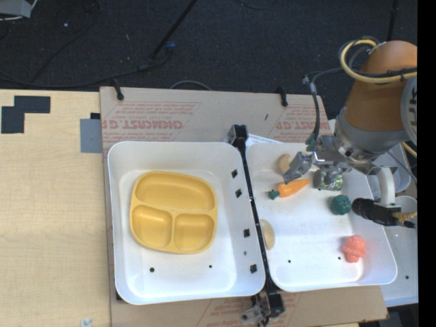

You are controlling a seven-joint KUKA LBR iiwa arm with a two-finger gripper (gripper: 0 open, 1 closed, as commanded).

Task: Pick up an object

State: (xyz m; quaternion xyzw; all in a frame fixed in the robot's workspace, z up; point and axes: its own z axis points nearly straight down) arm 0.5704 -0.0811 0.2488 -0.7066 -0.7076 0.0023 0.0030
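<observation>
Nothing is lifted yet: the jaws (315,169) hang low over the right bin (381,264) beside the toy carrot (293,189), their state unclear.

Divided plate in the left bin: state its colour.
The plate is yellow all over, with no pattern; the camera view shows it plainly from above.

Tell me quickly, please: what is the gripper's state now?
Gripper: its state cannot be told; it sits low in the right bin, beside the toy carrot.
</observation>
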